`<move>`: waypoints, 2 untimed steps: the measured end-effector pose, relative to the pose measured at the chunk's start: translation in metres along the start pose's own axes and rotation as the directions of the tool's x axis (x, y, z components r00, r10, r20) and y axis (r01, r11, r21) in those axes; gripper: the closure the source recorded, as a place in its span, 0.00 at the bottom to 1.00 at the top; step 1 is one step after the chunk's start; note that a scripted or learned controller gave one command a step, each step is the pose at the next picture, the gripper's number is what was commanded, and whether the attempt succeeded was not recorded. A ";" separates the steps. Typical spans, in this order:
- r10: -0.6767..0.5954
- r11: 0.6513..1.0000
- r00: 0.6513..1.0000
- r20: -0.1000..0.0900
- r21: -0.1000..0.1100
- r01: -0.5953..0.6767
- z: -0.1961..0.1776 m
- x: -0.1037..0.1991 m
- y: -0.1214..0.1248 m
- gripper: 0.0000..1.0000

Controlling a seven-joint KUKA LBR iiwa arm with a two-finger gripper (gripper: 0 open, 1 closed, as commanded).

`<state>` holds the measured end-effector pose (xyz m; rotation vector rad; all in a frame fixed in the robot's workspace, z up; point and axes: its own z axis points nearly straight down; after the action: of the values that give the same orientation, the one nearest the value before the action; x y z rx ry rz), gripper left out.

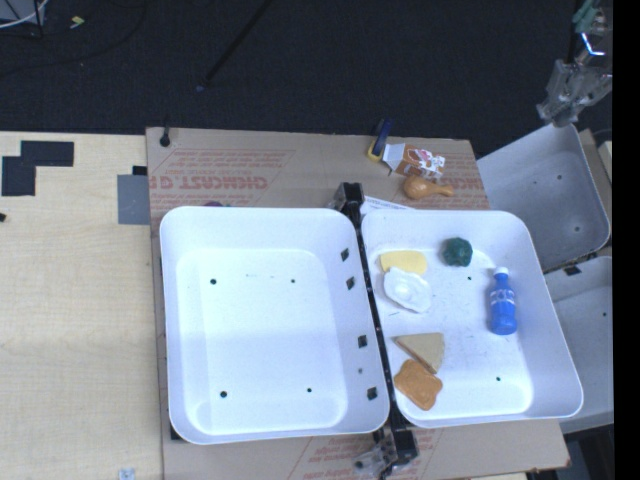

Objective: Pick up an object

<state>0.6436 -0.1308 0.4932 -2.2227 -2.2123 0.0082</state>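
Gripper (572,90) sits top right, well clear of right bin (545,268); jaws' state can't be told. Blue bottle (502,303) lies inside.

Open floor between blue bottle (502,303) and toast (422,349)

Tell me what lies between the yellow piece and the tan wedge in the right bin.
In the camera view, a white fried-egg-shaped piece lies between the yellow piece and the tan wedge.

Upside-down red print, not legible, on cardboard sheet (300,168)
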 end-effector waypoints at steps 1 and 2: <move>-0.007 1.000 1.000 0.000 -0.010 0.007 -0.047 0.030 0.000 1.00; -0.001 1.000 1.000 0.000 -0.002 0.001 -0.019 -0.033 -0.010 1.00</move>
<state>0.6333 -0.1634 0.5124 -2.2227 -2.2142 0.0065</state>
